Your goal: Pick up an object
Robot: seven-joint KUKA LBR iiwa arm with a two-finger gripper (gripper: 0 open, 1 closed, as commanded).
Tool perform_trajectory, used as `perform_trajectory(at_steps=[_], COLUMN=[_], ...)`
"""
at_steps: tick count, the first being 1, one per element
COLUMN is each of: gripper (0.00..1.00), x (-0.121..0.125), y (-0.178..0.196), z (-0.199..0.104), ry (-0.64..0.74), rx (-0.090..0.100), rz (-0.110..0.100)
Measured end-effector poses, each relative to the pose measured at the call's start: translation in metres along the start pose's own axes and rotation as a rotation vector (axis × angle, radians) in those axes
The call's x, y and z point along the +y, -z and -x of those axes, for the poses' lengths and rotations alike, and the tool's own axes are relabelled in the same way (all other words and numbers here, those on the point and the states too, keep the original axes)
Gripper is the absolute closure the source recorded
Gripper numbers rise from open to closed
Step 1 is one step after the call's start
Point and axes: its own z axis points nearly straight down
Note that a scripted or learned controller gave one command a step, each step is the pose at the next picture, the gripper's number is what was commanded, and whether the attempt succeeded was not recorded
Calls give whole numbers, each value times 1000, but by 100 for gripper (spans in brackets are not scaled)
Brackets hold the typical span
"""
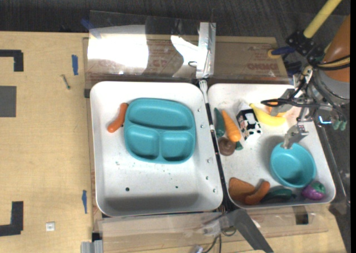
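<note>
Reaching in from the right, the grey arm (pixel 334 74) hangs over the right bin (pixel 325 152) with its gripper (pixel 293 135) low above the teal bowl (pixel 292 167) — whether anything sits in its grip I cannot tell, and the tips are too small and blurred to judge.

The right bin is crowded. A banana (pixel 268 115) lies near the far wall, with a small black-and-white toy (pixel 248 123) just beside it. A carrot (pixel 230 125) slants along the left wall over something green, and a brown round piece (pixel 226 146) sits at its lower end. Along the near wall — hard against the rim — lie an orange-brown piece (pixel 246 189), a dark green one (pixel 280 193) and a purple fruit (pixel 315 191) in the corner. The bowl takes most of the right half, so open floor remains mainly in the middle, between carrot and bowl.

The left bin (pixel 105 179) has far more room: a teal divided tray (pixel 160 129) sits toward its far side, an orange sausage-shaped piece (pixel 117 117) touching the tray's left edge, and the near half lies bare.

Both bins rest side by side on the counter (pixel 39 135), rims touching.
</note>
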Motion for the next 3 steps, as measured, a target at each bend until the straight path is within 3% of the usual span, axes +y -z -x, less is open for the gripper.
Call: perform_trajectory(at_steps=[1, 2, 3], gripper=[0, 0, 0], x=[-84, -40, -13], y=[-144, -145, -141], z=[24, -11, -36], ry=[-103, -72, -105], rx=[-10, -4, -30], rz=[-3, 0, -6])
